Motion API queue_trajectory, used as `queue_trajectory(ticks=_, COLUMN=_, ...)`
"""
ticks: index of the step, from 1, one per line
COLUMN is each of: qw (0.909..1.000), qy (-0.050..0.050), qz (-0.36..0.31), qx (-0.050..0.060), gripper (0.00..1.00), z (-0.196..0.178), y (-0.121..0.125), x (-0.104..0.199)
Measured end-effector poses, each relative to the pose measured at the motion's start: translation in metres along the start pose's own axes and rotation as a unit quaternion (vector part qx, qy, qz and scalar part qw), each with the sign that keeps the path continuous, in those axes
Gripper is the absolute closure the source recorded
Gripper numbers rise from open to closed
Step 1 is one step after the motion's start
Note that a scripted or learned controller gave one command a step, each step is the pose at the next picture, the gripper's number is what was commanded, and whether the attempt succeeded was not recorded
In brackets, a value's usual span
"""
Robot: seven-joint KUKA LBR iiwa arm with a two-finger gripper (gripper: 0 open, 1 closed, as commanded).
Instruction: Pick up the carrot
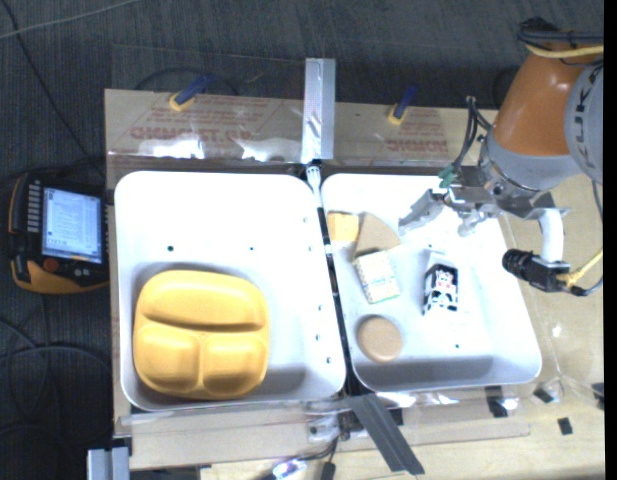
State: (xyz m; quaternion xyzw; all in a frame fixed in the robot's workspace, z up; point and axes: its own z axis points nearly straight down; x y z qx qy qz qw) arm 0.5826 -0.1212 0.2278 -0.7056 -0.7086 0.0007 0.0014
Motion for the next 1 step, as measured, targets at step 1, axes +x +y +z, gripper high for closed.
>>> queue_trajectory(ticks=1, qw=0.9767, qy=0.0, qz=-0.214, qx=-0.001, gripper=0.0, z=0.0669, y=-0.0383, x=-0.0033)
